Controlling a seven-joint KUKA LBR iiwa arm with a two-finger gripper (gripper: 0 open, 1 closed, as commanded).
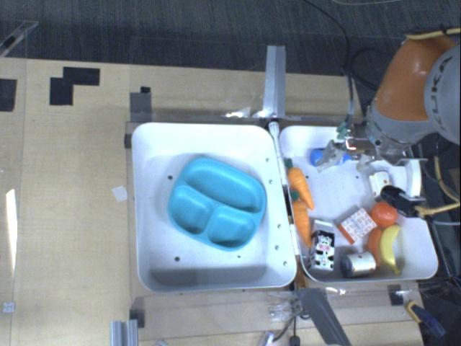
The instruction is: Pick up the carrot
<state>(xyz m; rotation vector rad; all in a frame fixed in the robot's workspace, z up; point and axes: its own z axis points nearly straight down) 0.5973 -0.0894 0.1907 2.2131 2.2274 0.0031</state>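
A pale wooden bench [65,215] is sitting under a dark carpeted floor strip at the back, with black tape marks on its left part. Two shallow white bins are standing side by side on it.

Left bin [144,193]: a blue moulded plastic tray with three compartments [216,202] is lying tilted in its middle.

Right bin [425,265]: the orange tapered toy carrot with a green top [300,187] is lying against the left wall, just beside the divider between the bins. A second orange piece [302,222] is lying just below it; whether the two are one object cannot be told. Further right, a small black-and-white box [323,249], a grey metal can on its side [358,264], a red-and-white patterned packet [357,224], a red-orange round fruit [385,213] and a yellow banana [390,246] are crowding the lower right corner. A small blue object [319,156] is lying near the back wall.

The grey arm's two-finger gripper [351,152] is hanging over the back of the right bin, near the blue object and apart from the carrot. How far it is open cannot be told; nothing is visibly held.

Risks, as judged: the carrot is hugging the wall, so one finger may be striking the rim or divider on descent. A grasp may also be closing on the lower orange piece, or slipping off the tapered body.
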